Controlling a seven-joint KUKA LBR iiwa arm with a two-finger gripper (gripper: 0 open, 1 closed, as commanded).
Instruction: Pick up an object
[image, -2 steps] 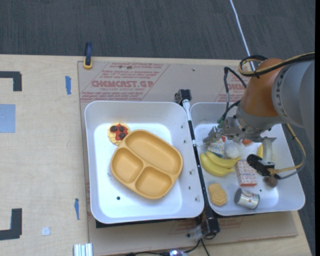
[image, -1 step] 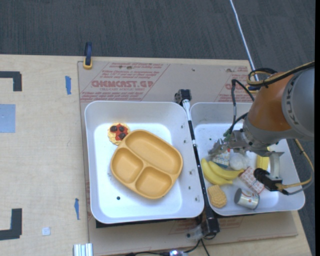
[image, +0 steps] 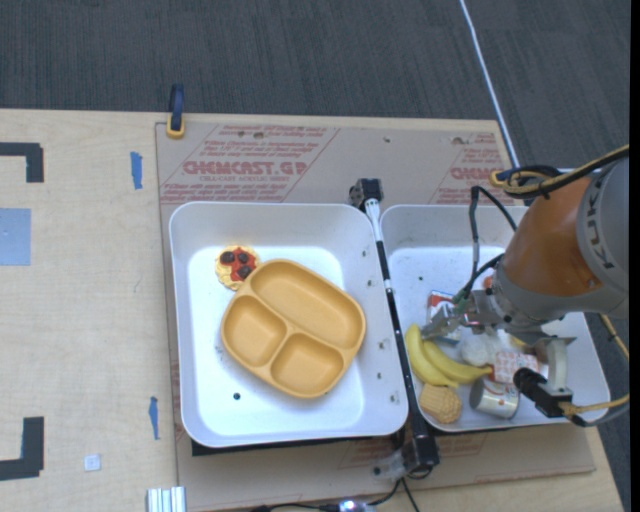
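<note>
The arm (image: 560, 250) reaches in from the right and bends down over the right bin (image: 440, 225). Its hand (image: 470, 318) sits low among the things piled at the near side of that bin, but the wrist covers it, and I cannot tell whether it is released or clenched, or whether it grips anything.

Under and around the hand lies a small heap. A banana (image: 435, 362) curves along the left side of the bin, close to the wall shared with the left bin (image: 190, 300). Just near of the banana rests a round cookie (image: 440, 403), touching it or almost so. To the cookie's right lies a metal can (image: 494, 398) on its side. A red and white packet (image: 441, 301) shows just far of the banana, beside the hand. Something pale and crumpled (image: 482, 350) sits between the banana and the can; what it is cannot be made out.

The left bin holds a yellow tray (image: 292, 328) with three compartments, lying tilted across the middle. A small tart (image: 236, 265) with dark berries lies at the tray's far left corner, just touching its rim.

Both bins stand on a brown board (image: 300, 160) on the table (image: 80, 300). Black cables (image: 520, 178) loop over the arm.
</note>
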